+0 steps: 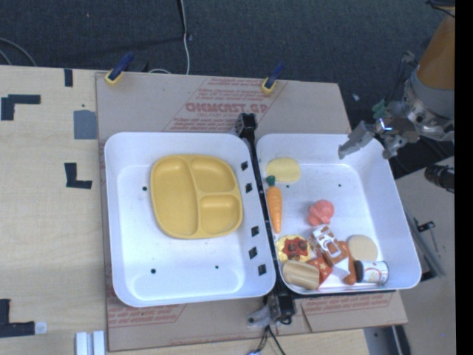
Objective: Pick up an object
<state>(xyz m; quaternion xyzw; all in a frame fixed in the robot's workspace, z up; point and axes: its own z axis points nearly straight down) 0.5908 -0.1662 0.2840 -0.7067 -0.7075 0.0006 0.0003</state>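
**Grey gripper poised over the right bin's far corner, carrying nothing**

Grey metal fingers of the gripper [372, 137] stand spread apart, with nothing between them, above the far right corner of the right bin [378, 174]. The toy food lies apart from it, toward the bin's left side and near end. A yellow lemon [284, 170] sits far left, just beyond an orange carrot [274, 208] that lies along the divider. A pink piece [321, 212] rests mid-bin. At the near end, crowded together, are a pizza slice [294, 248], a bread roll [301, 274], a round tan piece [361, 247] and a small can [371, 273] on its side. In the left bin [126, 220] lies a yellow divided plate [196, 196].
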